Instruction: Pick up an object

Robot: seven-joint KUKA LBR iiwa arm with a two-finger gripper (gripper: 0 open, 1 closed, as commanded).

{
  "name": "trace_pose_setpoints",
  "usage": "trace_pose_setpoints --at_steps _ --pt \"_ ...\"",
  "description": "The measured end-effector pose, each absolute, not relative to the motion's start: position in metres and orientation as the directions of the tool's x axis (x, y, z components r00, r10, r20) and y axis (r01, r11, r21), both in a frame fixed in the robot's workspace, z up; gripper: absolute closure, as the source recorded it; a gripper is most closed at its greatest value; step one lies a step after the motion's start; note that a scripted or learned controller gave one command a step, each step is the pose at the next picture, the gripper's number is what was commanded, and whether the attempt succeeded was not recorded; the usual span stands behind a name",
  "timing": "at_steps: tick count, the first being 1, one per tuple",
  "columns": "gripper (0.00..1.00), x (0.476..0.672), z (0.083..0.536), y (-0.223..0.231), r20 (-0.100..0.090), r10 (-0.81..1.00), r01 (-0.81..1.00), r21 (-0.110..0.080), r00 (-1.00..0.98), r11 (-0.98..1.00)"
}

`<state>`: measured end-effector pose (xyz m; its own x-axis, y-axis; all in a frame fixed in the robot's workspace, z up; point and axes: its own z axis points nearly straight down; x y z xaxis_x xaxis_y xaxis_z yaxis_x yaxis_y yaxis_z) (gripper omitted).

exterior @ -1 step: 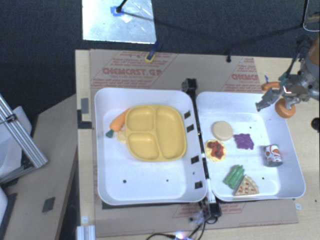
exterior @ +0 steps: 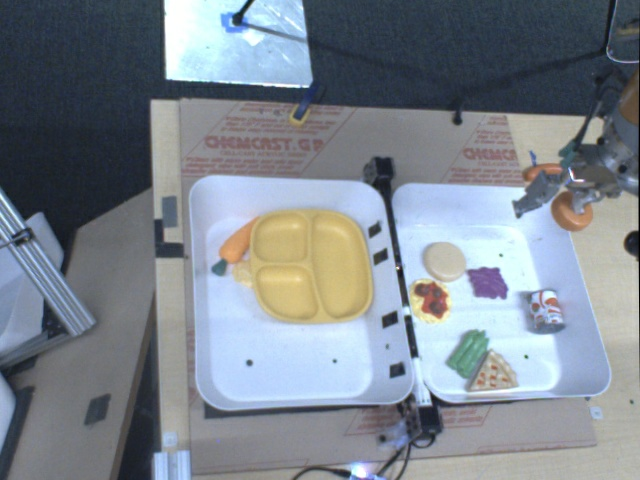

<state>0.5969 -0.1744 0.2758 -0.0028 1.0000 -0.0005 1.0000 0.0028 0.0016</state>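
My hand (exterior: 545, 193) is hanging at the far right corner of the right shallow white plastic bin (exterior: 585, 278), over its upper rim, and my grey arm is coming in from the right edge. I cannot tell if the hand is released or clenched, because it is small and partly blurred here. Just beside it a round orange part (exterior: 573, 214) is showing, and I cannot say what this is or whether anything is grasped.

The 2 bins are lying side by side on the brown cardboard sheet (exterior: 260, 138) that is covering the desk (exterior: 120, 258). In the right bin 6 small things are lying apart from each other, all below and to the left of my hand: a pale round flat cookie-like disc (exterior: 444, 260), a purple crumpled toy piece (exterior: 488, 282), a yellow disc with red topping (exterior: 431, 300), a small red and white can (exterior: 545, 310) lying near the right wall, a green ridged toy vegetable (exterior: 467, 352), and a toy pizza slice (exterior: 493, 373) touching the green one at the near wall.

In the left white bin (exterior: 215, 368) a yellow plastic plate with 3 compartments (exterior: 308, 265) is resting, and an orange toy carrot with a green end (exterior: 234, 243) is lying against its left side.
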Motion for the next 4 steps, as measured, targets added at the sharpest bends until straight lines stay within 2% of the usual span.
trace_pose_setpoints --at_steps 1,2,3,4 --pt "0.00 0.598 0.234 -0.171 0.000 1.000 1.000 -0.001 -0.002 0.002" --pt "0.00 0.588 0.180 -0.173 0.001 1.000 1.000 -0.003 -0.001 0.001" --pt "0.00 0.591 0.122 -0.164 0.001 1.000 1.000 -0.003 -0.004 0.004" --pt "0.00 0.594 0.099 -0.165 -0.002 1.000 1.000 0.008 -0.001 0.001"
